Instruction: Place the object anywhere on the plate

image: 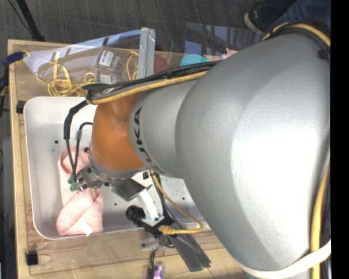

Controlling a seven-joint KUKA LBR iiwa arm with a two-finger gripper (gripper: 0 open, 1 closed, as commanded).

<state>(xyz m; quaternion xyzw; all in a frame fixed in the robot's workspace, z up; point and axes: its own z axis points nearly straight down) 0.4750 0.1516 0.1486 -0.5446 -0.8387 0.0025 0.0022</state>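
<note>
A pink, soft, cloth-like object (pixel 80 209) lies in the left white bin (pixel 38 156), near its front left corner. The grey arm with its orange band (pixel 113 135) reaches over this bin from the right and covers most of the view. The wrist end sits right above the pink object's upper part, around (pixel 84 176). The gripper itself is hidden under the wrist. No plate can be made out; the arm hides the right bin.
Behind the bins lie a clear plastic bag with yellow cord (pixel 64 71) and a teal object (pixel 192 60). Black cables (pixel 75 127) loop off the arm over the left bin. A wooden bench edge (pixel 75 254) runs along the front.
</note>
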